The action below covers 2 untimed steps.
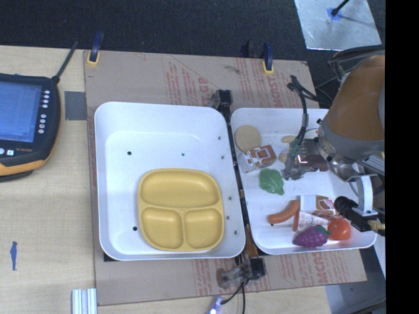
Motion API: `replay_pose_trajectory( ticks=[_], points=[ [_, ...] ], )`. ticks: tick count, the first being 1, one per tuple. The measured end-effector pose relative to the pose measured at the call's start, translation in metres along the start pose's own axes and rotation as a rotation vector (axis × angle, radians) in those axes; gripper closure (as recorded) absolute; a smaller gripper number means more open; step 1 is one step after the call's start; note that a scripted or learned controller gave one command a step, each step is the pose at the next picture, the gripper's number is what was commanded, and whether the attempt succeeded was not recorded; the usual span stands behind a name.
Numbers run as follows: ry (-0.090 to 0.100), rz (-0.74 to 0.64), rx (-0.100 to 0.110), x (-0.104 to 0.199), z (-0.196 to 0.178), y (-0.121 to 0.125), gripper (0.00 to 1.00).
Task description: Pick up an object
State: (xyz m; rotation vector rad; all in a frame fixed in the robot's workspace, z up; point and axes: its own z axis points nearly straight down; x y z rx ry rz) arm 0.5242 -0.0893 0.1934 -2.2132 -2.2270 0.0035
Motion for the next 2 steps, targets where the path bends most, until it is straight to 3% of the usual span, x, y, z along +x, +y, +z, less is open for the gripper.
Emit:
replay_pose_trajectory(
  ticks=[1,2],
  points=[
    [0.0,0.001,0.0,0.0,0.0,0.0,0.0],
    [-0.001,0.0,0.002,-0.02,0.099,0.057,0.0]
  ],
)
